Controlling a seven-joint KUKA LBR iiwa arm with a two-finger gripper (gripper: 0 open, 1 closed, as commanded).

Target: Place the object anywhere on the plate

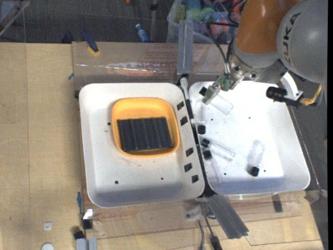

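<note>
In the camera view, a wooden bench [36,139] bears two shallow white bins side by side. The left white bin [96,181] contains a square orange plastic plate [144,106] with rounded corners, and a dark ribbed rectangular insert [144,134] lies flat in its middle.

The right white bin [281,134] holds several small clear plastic vials with black caps. One clear vial [254,159] lies toward the near right, its black cap pointing at the front wall. Another clear vial [217,149] lies near the divider, well apart from the plate. A third clear piece [222,104] lies at the far left of this bin.

The grey arm with its orange band [260,20] reaches in from the right, over the far side of the right bin. Its gripper [217,89] hangs just above and beside the third clear piece; whether it is open or closed cannot be told, and nothing is visibly held in it.
</note>
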